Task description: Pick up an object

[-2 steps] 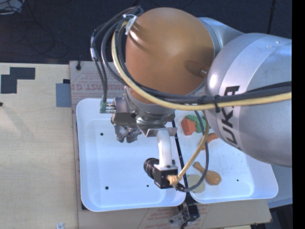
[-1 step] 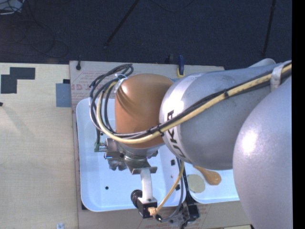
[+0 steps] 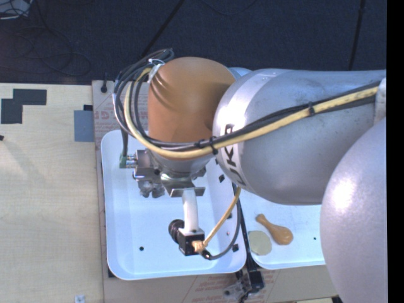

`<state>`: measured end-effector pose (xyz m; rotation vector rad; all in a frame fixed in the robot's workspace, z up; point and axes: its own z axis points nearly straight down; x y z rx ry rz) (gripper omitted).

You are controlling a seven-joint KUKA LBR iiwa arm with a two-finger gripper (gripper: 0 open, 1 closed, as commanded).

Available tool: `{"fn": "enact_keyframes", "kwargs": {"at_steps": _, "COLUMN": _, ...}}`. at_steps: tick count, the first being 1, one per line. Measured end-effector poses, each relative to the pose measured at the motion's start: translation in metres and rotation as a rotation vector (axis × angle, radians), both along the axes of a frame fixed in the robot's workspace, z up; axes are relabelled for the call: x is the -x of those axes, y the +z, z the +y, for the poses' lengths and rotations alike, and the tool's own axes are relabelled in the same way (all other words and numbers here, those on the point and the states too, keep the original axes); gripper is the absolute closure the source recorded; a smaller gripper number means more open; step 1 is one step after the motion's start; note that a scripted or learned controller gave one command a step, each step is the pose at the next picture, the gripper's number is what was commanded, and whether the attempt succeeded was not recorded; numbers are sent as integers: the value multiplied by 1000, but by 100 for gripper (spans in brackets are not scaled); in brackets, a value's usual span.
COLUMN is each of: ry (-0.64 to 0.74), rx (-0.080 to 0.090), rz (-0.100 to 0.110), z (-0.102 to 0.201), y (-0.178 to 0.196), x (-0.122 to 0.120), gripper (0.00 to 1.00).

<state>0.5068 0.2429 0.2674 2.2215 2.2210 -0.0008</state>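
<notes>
In the right bin (image 3: 303,252) a spoon (image 3: 276,230) lies just beside a disc (image 3: 259,242), to its right.

Probably a robotics lab, grey industrial arm (image 3: 284,137) over white bins (image 3: 120,232), pale board bench (image 3: 44,201)

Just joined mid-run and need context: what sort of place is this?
Probably a robotics lab test cell: a grey arm reaching over two white bins on a pale bench, with loose cables on the dark floor behind.

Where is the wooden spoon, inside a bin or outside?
Inside: the wooden spoon lies on the bin's white floor, beside a pale disc.
</notes>
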Motion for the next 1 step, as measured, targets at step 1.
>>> {"fn": "enact_keyframes", "kwargs": {"at_steps": 1, "ry": 1, "rx": 1, "rz": 6, "z": 0, "y": 14, "x": 33, "gripper": 100}}
